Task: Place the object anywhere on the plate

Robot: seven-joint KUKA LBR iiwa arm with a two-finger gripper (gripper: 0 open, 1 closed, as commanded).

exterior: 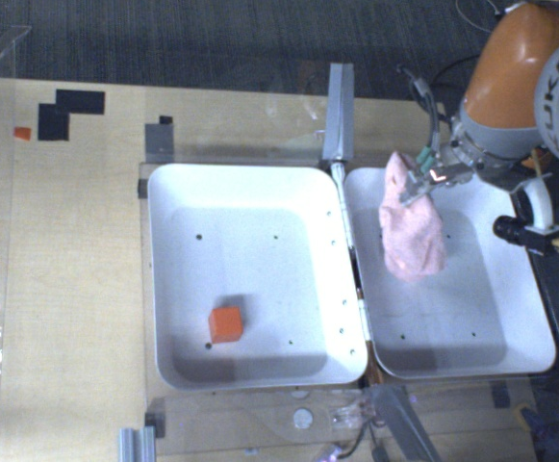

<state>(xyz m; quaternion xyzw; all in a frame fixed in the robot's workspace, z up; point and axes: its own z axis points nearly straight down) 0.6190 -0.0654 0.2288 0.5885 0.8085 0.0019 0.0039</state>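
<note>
- Looking down on the table point(77, 287) in the camera view, you had two shallow white bins side by side, with the arm point(515, 75) reaching in from the right over the right bin point(471, 335).
- You could see the pincer point(421, 183) at the upper left part of the right bin, pinching the top end of a pink cloth point(412, 229); the fabric sat between its fingers, so the hold looked real.
- You would have found the cloth inside the right bin, in its left half, near the wall shared with the left bin point(260, 219). It draped from the pincer toward the bin's middle, bunched at the gripped end and broader lower down.
- Its long axis ran roughly from the far side of the bin toward the near side, leaning slightly to the right at the lower end. Whether that lower end rested on the bin floor or hung just above it, you could not tell from this slant.
- Held by one end, the cloth fell into that long shape, I judge, because soft fabric hangs from wherever it is pinched.
- You also had a small orange block point(226, 324) lying well apart, in the near-left part of the left bin, untouched.
- No plate could be picked out, so I judge that the placing step was not yet done.
</note>
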